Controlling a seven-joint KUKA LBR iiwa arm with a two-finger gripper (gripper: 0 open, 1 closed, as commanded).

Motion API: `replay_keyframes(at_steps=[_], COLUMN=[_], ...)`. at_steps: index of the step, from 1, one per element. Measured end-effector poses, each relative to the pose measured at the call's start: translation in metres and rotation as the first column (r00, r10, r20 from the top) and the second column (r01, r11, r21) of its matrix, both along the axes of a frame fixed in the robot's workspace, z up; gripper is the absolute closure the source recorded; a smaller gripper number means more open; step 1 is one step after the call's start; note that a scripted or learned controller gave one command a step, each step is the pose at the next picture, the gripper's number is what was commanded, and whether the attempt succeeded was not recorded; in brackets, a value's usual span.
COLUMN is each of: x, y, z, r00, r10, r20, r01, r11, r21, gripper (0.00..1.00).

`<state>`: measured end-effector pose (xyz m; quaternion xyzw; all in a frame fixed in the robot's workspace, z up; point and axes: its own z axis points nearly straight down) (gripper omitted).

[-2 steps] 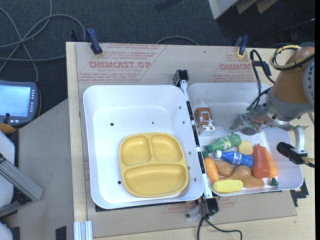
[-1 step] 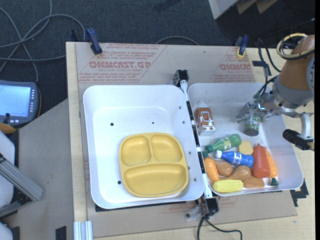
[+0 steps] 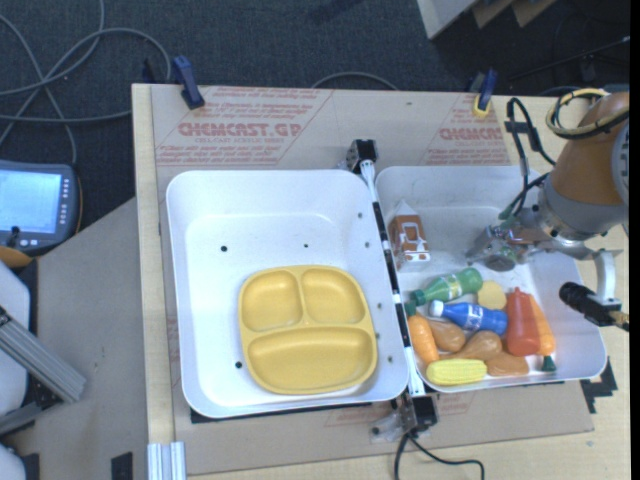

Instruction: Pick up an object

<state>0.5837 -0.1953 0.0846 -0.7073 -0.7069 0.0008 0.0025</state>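
Camera view, front edge first: right bin (image 3: pixel 590 363) holds a pile of toy food along its near wall. Corn cob (image 3: pixel 456 371) lies closest to the front, flat against the wall. Behind it an orange carrot (image 3: pixel 422 336), a brown potato-like piece (image 3: pixel 483 345), and a red bottle (image 3: pixel 522 323) with an orange piece pressed on its right side. Blue bottle (image 3: pixel 474 316) lies on its side across the pile, white cap to the left. Green bottle (image 3: pixel 446 288) lies tilted just behind it, touching a yellow lemon-like piece (image 3: pixel 492 294). Small brown-and-white carton (image 3: pixel 409 240) sits apart near the divider, further back.

Left bin (image 3: pixel 190 268) holds a yellow three-compartment tray (image 3: pixel 306 328), nothing in the compartments.

Gripper (image 3: pixel 500 251) is low in the right bin, behind the pile, over bare bin floor. Fingers are a dark metallic blur there, so opening cannot be told; nothing visibly between them. No object seen touching it; green bottle and lemon piece are near, apart.

Arm (image 3: pixel 585 183) is cut off at the right edge. Items under the pile partly hidden
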Motion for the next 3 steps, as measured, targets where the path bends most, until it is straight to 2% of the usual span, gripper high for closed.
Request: replay_keyframes(at_steps=[1,2,3], x=[0.002,0.071,0.042], y=[-0.001,0.066,0.147], z=[0.011,0.031,0.125], r00=[1.0,1.0,1.0], r10=[0.0,0.01,0.009], r20=[0.005,0.004,0.013], r01=[0.0,-0.01,-0.009], r11=[1.0,1.0,1.0], r21=[-0.002,-0.002,0.0], gripper=[1.0,1.0,1.0])
